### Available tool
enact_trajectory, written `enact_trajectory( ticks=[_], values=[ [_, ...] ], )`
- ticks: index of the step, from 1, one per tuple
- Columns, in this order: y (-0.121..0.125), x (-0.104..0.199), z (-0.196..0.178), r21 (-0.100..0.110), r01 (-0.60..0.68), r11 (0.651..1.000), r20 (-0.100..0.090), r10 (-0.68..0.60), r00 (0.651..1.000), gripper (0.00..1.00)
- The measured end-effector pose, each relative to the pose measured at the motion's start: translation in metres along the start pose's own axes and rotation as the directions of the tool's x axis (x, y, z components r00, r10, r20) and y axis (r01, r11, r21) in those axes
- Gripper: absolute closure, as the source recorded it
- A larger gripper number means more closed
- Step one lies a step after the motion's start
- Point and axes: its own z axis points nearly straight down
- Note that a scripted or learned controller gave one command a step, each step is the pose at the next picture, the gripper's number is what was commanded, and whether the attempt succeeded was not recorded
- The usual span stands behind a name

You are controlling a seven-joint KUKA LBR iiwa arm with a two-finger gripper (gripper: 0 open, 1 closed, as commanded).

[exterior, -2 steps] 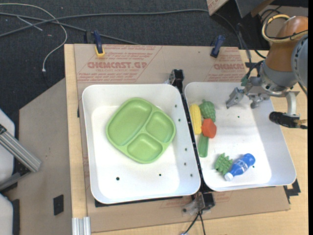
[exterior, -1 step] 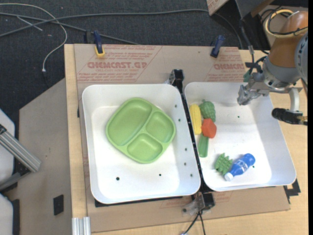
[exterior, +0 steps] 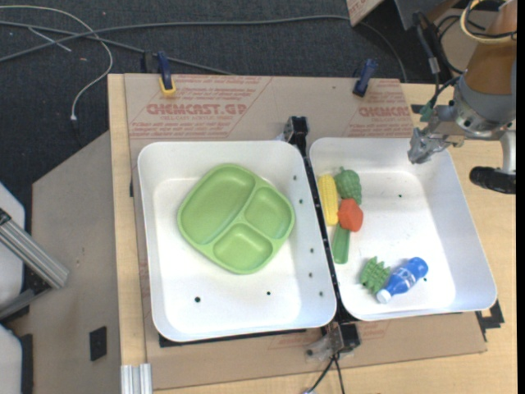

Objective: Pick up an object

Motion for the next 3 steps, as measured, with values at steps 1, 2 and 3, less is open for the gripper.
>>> enact_trajectory(
  ticks=[1, 2, 3],
  values=[
    [0.002, 0.0, -0.039, -0.001, 0.0, 1.0, 0.0, 0.0, 1.0, 1.0],
    [-0.004, 0.044, -0.037, 0.007, 0.004, 1.0, -0.004, -0.004, 1.0, 1.0],
    [-0.008, 0.1, -0.03, 0.008, 0.004, 1.0, -0.004, -0.004, 1.0, 1.0]
  ],
)
